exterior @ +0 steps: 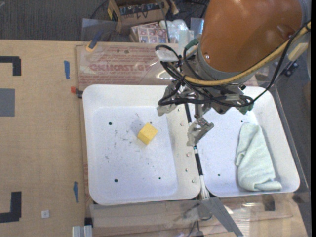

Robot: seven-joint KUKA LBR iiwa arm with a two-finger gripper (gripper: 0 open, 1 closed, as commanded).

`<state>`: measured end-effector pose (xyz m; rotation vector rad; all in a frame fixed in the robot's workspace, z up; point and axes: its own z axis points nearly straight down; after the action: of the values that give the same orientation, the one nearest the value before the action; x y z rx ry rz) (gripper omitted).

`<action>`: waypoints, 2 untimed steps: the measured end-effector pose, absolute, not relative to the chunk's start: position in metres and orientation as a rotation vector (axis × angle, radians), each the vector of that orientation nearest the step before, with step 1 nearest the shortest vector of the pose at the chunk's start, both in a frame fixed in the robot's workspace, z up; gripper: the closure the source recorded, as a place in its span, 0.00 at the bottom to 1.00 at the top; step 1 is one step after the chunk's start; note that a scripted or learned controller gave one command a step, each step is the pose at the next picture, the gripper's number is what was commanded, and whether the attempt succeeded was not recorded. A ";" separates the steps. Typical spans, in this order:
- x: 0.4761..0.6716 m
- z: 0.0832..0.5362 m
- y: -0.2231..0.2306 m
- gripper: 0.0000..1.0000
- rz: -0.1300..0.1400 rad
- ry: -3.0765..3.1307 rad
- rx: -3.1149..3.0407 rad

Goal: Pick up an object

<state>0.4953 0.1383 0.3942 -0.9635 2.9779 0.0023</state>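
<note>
Orange and grey, the arm (247,28) reached in from the right and hung over the seam between the two bins, its gripper (197,132) pointing down just above the right bin (222,181) at its left rim. Nothing sat between the fingers; whether they were spread could not be told. A yellow block (147,133) lay in the left bin (98,172), and a pale green cloth (255,157) lay in the right bin.

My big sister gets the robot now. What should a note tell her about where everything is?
Tool: hangs over the seam between the two bins, nothing seen in it.
Yellow block: lies in the left bin, apart from the tool.
Pale green cloth: lies bunched in the right bin, by its far-right wall.
Done: nothing picked up yet.
Left: grab one thing and lift it.
</note>
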 end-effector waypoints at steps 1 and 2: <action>0.494 0.245 0.227 0.00 0.004 2.948 -1.068; 0.506 0.092 0.157 0.00 0.005 3.007 -0.850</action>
<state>0.5061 0.1571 0.0919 -0.8502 3.0067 0.0049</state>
